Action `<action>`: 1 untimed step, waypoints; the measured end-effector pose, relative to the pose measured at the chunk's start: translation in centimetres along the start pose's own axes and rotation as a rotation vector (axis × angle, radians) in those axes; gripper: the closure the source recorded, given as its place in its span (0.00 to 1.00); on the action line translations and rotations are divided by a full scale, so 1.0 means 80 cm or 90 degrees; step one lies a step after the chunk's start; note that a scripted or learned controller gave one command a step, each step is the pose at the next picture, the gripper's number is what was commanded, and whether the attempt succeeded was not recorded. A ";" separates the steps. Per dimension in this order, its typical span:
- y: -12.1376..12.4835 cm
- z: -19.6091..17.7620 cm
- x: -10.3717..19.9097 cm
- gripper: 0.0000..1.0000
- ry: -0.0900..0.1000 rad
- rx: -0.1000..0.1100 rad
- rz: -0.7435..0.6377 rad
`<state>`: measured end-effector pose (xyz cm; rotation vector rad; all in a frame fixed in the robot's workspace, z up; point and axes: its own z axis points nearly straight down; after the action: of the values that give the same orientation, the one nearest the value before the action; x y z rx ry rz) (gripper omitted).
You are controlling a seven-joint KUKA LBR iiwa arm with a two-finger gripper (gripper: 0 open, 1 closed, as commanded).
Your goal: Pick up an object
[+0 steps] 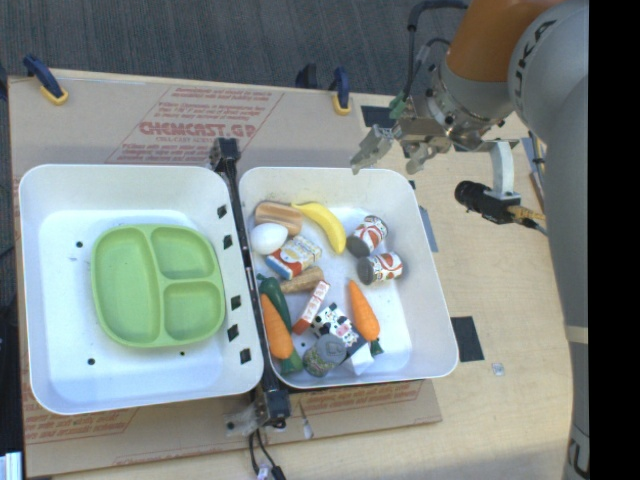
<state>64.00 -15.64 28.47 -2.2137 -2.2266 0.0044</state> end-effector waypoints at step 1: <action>0.007 -0.195 -0.012 0.00 0.000 -0.004 -0.001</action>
<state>64.58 -16.57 44.09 -2.2158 -2.2311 -0.0012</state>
